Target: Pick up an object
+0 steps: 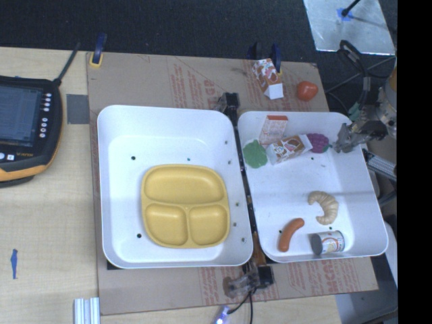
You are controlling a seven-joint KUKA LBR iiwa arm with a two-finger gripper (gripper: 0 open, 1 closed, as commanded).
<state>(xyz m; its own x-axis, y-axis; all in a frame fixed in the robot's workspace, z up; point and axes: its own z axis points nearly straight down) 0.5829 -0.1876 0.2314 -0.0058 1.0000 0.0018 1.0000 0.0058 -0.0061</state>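
Over on the far right edge of the right bin [370,201], the gripper [345,142] is hanging just above the rim, dark and kinda blurry, with the rest of the arm [378,117] poking in from the right side of the scene. Can't honestly tell how it's set, it's too small and murky, and nothing is visibly sitting in it.

Stuff in the right bin: a purple object [317,142] is lying just left of the gripper, near it but apart as far as I can see. Touching that on its left is a snack packet [288,148], and an orange-and-white carton [273,127] is sitting at the far side next to it. A green round thing [255,154] is resting by the bin's left wall. Down at the near end, a croissant [325,206] is lying mid-bin, a sausage [291,234] is angled to its near left, and a small can [328,242] is lying on its side in the near right corner.

Left bin [118,187] is holding a yellow divided tray [185,205], three compartments. Outside the bins on the far side, a small carton [267,77] and a red tomato [307,90] are sitting on the cardboard. A tablet-looking controller [23,127] is sitting at the far left of the bench.
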